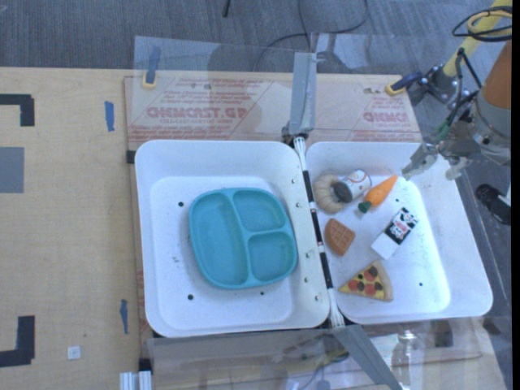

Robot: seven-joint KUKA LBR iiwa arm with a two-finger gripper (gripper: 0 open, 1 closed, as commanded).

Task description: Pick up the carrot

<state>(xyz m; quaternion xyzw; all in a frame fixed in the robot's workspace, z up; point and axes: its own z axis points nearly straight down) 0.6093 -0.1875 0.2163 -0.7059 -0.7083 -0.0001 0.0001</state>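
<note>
In the camera view, the carrot is seen lying in the right bin beside a doughnut and a small carton, while the gripper is held open and unladen just right of it.

floor — grey carpet, far | bench — pale wood, blue tape marks at left | black cable looped far
</note>
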